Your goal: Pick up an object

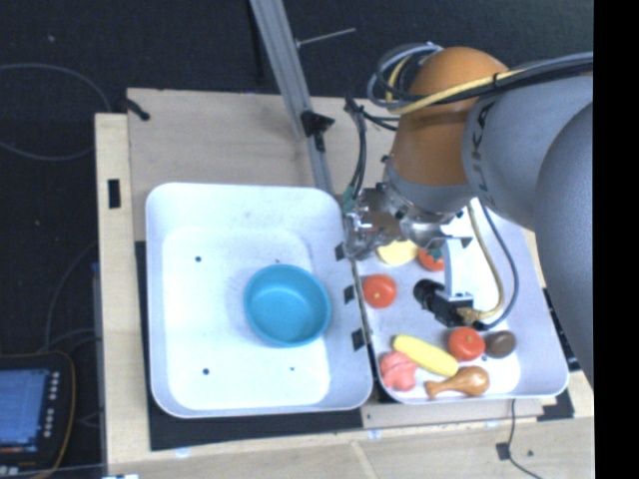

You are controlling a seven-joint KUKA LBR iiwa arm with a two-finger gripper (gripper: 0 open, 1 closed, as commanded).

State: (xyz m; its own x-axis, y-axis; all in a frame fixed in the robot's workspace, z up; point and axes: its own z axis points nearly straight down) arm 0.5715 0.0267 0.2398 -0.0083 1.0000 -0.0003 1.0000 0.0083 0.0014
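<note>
A pale wooden bench (230,138) on a dark floor carries two white bins. The gripper (367,226) hangs over the far corner of the right bin (544,362), close to the rim it shares with the left bin (180,228). We cannot tell whether the jaws are released or clenched, and we see no object in them.

Two candidates lie closest. The yellow piece (397,254) sits just beside the jaws, toward the arm. The tomato (378,289) lies near the jaws, toward the front of the bench, apart from its neighbours.

We judge the tomato the cleaner target. Centre the jaws over it, descend straight, and close across its widest part. It is round and may roll.

Note the obstructions:
- The shared rim runs just beside the tomato, so we align the jaws along the rim.
- A small red piece (431,259) lies just beyond the yellow piece.
- The banana (424,354), pink lump (398,369) and drumstick (459,382) crowd together, farther from the jaws.

The blue bowl (288,304) lies well apart, across the rim.
</note>
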